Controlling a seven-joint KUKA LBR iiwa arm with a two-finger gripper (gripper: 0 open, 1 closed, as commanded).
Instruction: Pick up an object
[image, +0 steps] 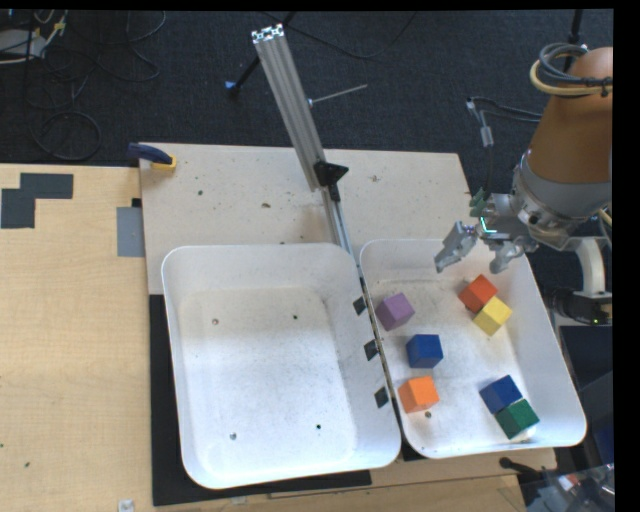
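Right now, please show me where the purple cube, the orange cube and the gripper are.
purple cube (395, 310): camera view, on its top face.
orange cube (419, 393): camera view, on its top face.
gripper (480, 256): camera view, midway between its two open fingertips, above the right bin's far end.

arm (570, 125): orange band, grey ring beneath | cable: looped on top | gripper (480, 250): grey metal, two fingers
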